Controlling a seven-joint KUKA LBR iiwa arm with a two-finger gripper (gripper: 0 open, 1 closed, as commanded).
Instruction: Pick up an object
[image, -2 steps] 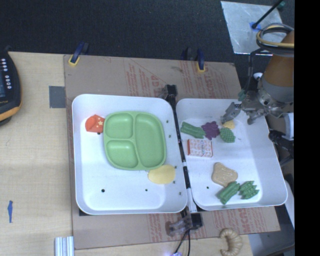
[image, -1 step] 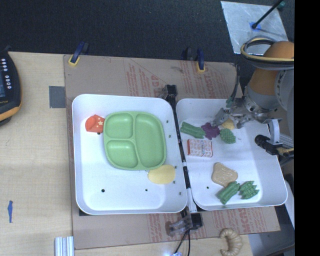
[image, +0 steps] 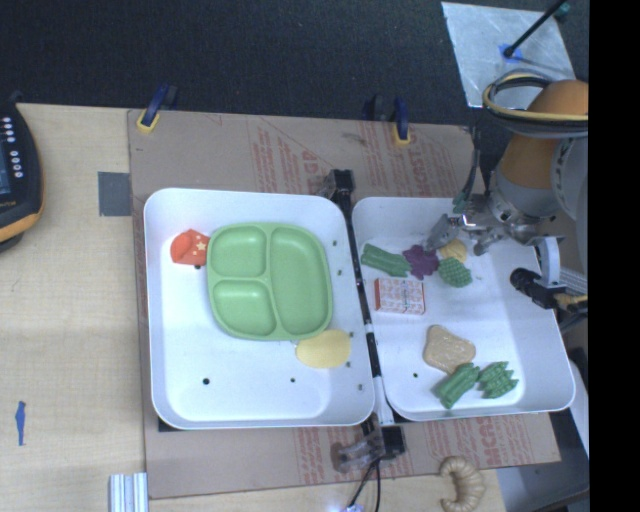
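Note:
My gripper (image: 458, 240) is low over the far part of the right bin (image: 530, 340), with its fingers spread. A small yellow piece (image: 455, 249) lies between the fingertips, and I cannot tell whether they touch it. A purple grape bunch (image: 422, 260) lies just to its left and a knobbly green piece (image: 455, 273) just in front. Further left is a dark green pod (image: 384, 261). Also in this bin are a red-and-white packet (image: 399, 296), a tan biscuit (image: 447, 348) and two green vegetables (image: 457, 384) (image: 497, 378).
The left bin (image: 170, 370) holds a green divided plate (image: 270, 280), a red item (image: 188, 247) at its far left and a yellow piece (image: 323, 349) near the middle wall. A tan curled thing (image: 463, 482) lies on the bench in front of the bins.

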